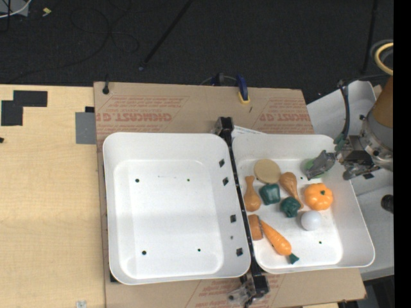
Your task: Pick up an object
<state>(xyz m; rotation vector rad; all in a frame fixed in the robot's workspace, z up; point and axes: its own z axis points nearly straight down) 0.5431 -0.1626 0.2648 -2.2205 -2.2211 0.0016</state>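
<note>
At the frame's right edge the arm (384, 111) is cut off. The gripper (331, 160) is blurred; whatever grey-green shape sits there is unclear.

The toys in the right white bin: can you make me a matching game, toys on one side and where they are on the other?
Toys:
1. round orange pumpkin toy
2. long orange carrot toy
3. flat tan round disc
4. small white ball

Places:
A. nearest the bin's front edge
B. just below the pumpkin
C. nearest the bin's back wall
D. right of the dark green pieces

Pairs: 1-D, 2-A, 3-C, 4-B
</note>
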